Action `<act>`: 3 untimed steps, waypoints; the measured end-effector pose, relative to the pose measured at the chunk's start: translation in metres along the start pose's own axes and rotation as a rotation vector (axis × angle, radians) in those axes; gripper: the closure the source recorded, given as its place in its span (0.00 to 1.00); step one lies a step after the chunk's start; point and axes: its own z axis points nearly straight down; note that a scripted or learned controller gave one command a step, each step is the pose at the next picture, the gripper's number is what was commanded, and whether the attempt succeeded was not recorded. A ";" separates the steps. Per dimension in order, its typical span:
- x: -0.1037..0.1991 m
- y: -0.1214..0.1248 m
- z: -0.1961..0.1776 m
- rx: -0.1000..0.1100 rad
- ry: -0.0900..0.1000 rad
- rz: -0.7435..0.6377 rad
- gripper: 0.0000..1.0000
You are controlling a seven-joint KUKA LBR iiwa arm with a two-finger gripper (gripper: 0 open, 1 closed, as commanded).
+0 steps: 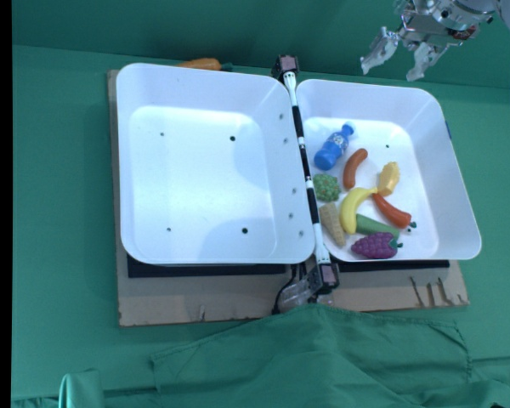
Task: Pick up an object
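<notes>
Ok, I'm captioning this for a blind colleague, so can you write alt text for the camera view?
A robot gripper, fingers spread and holding nothing, hangs above the far edge of the right bin, which holds a blue bottle, banana, purple grapes and other toy foods. The left bin sits beside it on a green-covered bench.

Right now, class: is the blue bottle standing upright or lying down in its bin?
Lying down. The blue bottle rests on its side on the right bin's floor, white cap pointing toward the far right corner.
</notes>
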 end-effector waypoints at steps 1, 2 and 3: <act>0.024 0.005 0.101 0.010 0.001 -0.001 0.00; 0.027 0.013 0.066 -0.005 -0.001 0.000 0.00; 0.021 0.011 0.160 0.012 0.003 -0.001 0.00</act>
